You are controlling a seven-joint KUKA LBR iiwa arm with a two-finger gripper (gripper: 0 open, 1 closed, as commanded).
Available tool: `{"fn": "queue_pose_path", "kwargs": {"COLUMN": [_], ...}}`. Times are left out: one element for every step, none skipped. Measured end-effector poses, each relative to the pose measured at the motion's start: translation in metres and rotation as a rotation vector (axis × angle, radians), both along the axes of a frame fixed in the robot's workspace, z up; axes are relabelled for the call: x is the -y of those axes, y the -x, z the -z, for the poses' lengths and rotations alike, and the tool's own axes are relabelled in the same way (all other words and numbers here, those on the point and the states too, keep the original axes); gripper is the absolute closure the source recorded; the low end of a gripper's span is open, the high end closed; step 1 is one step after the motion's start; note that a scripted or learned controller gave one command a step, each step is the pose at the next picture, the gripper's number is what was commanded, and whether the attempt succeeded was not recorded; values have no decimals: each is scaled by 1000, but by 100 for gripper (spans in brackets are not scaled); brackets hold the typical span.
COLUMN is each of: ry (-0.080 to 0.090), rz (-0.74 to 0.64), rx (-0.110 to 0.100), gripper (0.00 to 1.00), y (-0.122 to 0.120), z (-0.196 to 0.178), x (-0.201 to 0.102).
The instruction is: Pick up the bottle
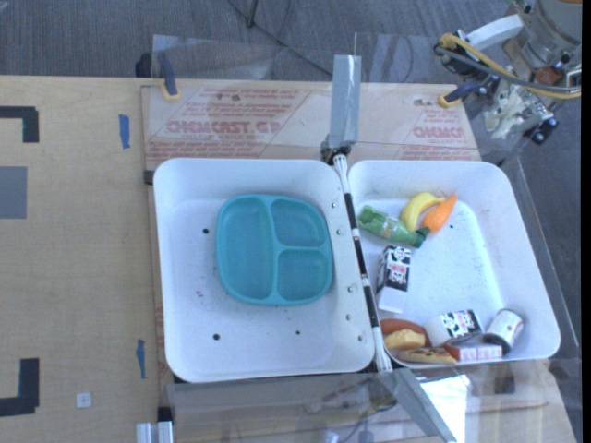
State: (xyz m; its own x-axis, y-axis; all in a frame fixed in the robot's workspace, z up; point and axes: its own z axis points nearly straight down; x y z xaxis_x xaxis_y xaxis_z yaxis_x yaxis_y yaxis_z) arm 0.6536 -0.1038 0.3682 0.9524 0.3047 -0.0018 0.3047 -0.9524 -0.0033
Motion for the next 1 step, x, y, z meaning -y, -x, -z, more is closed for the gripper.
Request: {"fn": "queue_pose_path", "kwargs": {"ry": [2], "rz": [-45], "rx": [6], "gripper": [100], "y": [6], "z": [-67], "x": [-89]}}
